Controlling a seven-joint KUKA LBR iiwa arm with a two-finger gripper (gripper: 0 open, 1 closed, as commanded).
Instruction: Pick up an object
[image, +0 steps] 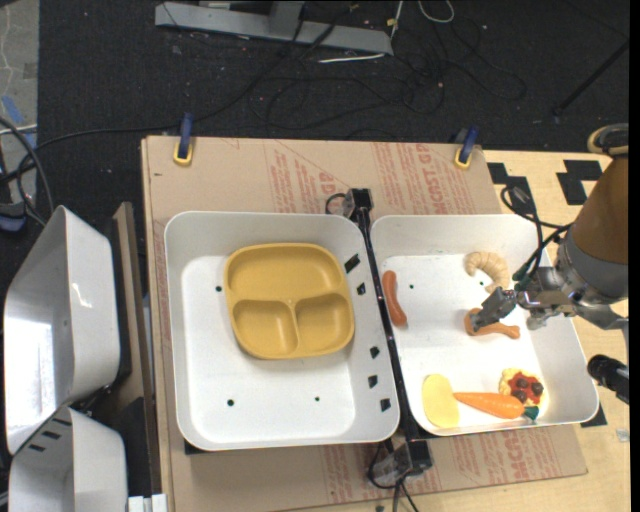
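Two shallow white bins sit side by side on a bench; the left bin (190, 330) holds a yellow divided plate (290, 300). In the right bin (560, 340) lie a sausage (396, 298), a croissant (488, 263), a yellow disc (438, 398), a carrot (490, 404) and a pizza slice (523, 385). The gripper (492, 315) reaches in from the right, down at a small orange piece (506, 329) mid-bin; how far it is open, or whether it grips anything, cannot be told.
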